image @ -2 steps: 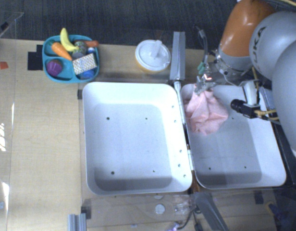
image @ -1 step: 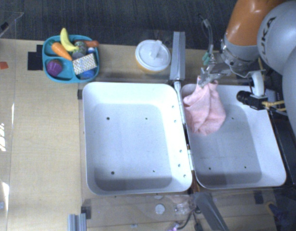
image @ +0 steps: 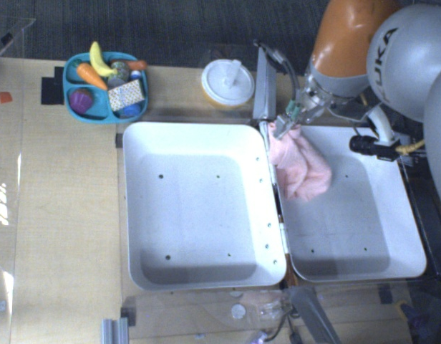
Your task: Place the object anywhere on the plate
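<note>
My end effector (image: 288, 117) was at the far left corner of the right shallow white bin (image: 371, 256), just above the top of the soft pink crumpled cloth (image: 301, 167); the fingers seemed nearly closed on the cloth's upper corner, which rose toward them, but I could not be fully sure of the hold; the rest of the cloth lay on the bin floor against the left wall. I judged the step to be the pick, with the lift not finished; the next move called for raising the cloth free of the bin and carrying it to the round white plate with yellow rim (image: 228, 83), which stood on the wooden desk (image: 56, 213) behind the left shallow white bin (image: 199, 264). The wall between the two bins and a grey upright panel (image: 263, 84) beside the plate were close, so the cloth could catch there; the room above the left bin was open; a blue tray of toy food (image: 106, 86) stood well apart.
</note>
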You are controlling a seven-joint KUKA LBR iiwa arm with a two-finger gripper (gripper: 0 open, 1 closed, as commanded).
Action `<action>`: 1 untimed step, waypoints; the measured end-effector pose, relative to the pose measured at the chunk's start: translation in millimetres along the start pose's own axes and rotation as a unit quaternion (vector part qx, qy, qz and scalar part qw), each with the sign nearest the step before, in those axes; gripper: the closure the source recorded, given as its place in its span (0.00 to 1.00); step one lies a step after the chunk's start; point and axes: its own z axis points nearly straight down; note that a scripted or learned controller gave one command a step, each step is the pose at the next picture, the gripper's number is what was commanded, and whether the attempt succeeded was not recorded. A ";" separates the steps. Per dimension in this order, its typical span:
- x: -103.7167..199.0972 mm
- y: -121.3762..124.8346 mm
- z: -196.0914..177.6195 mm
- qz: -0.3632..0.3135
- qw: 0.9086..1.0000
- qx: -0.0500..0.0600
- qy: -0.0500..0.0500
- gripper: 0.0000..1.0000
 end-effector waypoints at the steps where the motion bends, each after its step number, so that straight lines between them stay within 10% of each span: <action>1: 52.9 19.2 5.7 -0.200 0.980 -0.001 0.000 1.00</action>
